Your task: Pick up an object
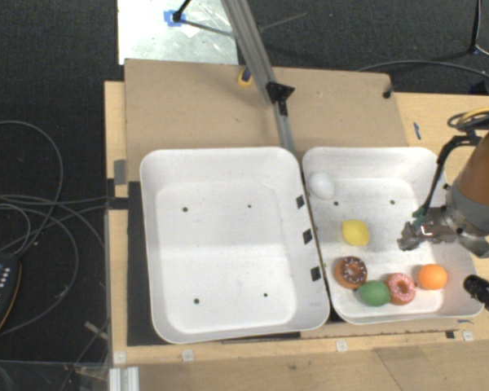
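The right bin (375, 163) holds several small objects. A white ball (321, 186) lies in its far left corner and a yellow lemon-like piece (355, 233) sits near the middle. Along the near side lie a brown sprinkled donut (351, 272), a green ball (374, 293), a pink donut (401, 288) and an orange ball (432, 277). My gripper (416, 235) hangs over the bin's right part, above and just left of the orange ball, right of the yellow piece. Nothing shows between its fingers.
The left bin (220, 243) sits beside the right one, with black clips along the shared edge. A grey camera pole (257, 51) slants over the bench's far side. Cables lie on the dark floor at left.
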Robot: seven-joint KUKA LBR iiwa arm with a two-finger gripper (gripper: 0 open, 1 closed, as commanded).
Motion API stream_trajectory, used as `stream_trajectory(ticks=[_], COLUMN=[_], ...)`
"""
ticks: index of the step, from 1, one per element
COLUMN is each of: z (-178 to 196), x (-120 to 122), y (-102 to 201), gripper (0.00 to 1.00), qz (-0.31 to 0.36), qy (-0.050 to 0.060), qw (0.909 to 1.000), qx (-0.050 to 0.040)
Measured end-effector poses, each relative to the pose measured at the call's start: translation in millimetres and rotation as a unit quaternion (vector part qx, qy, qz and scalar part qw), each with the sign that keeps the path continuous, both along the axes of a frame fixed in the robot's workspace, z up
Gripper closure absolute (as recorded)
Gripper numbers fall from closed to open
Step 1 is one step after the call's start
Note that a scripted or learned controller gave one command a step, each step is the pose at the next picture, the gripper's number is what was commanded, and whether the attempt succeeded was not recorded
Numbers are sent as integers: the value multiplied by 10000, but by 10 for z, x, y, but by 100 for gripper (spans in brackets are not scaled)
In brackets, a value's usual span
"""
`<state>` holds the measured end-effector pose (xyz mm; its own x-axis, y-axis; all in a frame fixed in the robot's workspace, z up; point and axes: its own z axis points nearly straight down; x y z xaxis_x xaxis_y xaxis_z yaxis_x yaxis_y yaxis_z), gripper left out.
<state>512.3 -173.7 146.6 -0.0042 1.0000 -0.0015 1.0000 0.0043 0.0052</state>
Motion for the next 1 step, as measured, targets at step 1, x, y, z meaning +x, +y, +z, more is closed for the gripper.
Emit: stream_trajectory(ticks=[1], z=[573], x=[61], y=[89], gripper=[100], qz=[11], qy=[-14], qw=[10000], qx=[-4])
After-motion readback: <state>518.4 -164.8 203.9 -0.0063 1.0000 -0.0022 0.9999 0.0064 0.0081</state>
